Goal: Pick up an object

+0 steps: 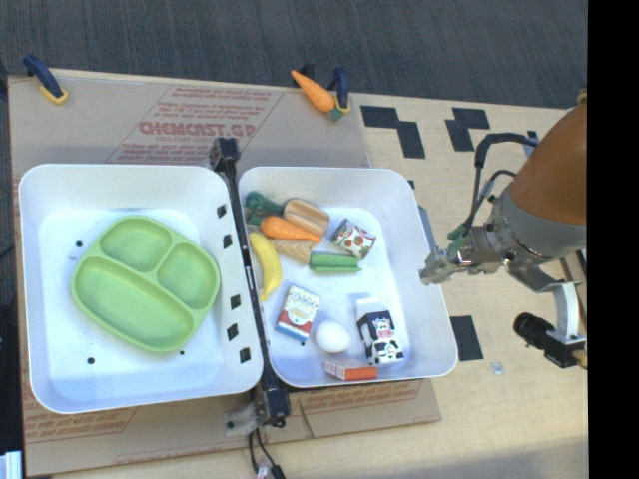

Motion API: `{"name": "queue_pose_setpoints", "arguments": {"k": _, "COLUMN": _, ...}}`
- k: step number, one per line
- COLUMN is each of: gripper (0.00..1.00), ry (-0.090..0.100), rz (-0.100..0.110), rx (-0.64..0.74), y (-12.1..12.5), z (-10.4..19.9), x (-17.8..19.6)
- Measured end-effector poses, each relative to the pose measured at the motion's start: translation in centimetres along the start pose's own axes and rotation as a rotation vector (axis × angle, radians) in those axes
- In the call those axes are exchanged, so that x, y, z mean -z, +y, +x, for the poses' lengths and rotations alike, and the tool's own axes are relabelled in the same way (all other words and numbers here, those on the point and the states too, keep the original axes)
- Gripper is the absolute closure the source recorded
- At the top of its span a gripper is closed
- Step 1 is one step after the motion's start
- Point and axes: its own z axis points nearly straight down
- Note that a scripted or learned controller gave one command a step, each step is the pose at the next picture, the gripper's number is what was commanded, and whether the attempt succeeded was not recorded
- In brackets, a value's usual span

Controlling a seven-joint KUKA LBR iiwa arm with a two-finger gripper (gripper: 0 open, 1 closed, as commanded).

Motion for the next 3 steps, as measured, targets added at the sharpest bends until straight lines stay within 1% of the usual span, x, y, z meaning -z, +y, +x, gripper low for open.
{"name": "queue_pose_setpoints", "arguments": {"k": 1, "gripper": 1.0, "ry": 0.002, "rz": 0.006, "rx": 0.001, "y": -0.1, "z": 0.1, "x": -2.6}}
{"name": "queue_pose_setpoints", "arguments": {"k": 2, "gripper": 1.0, "ry": 0.002, "rz": 0.005, "rx": 0.001, "y": -0.1, "z": 1.3, "x": -2.8}}
{"name": "queue_pose_setpoints", "arguments": {"k": 3, "gripper": 1.0, "ry": 0.001, "rz": 0.001, "rx": 0.0, "y": 0.0, "z": 3.0, "x": -1.3}}
